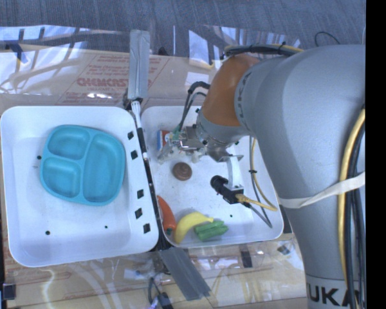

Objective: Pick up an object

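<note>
I read this as the approach step: my arm (296, 108) reaches over the right bin (270, 227), and nothing is lifted yet. Whether the tool (180, 141) is apart or together I cannot tell from this slanted view; the wrist hides most of it, and I see nothing between its tips.

Largest first, taken from the tool: the left bin (26, 237) lies well off to its far side, bearing a blue divided plate (83, 165). Inside the right bin, a yellow banana (190, 224) rests well below the tool near the front wall, touching a green vegetable (211, 230), with an orange carrot-like piece (167, 214) just beside them against the divider. A small brown round object (182, 170) sits just under the tool, near but apart from it, and I judge it the likeliest target.

The next move, as I judge it, calls for centring over that brown piece, descending straight, then closing.
</note>
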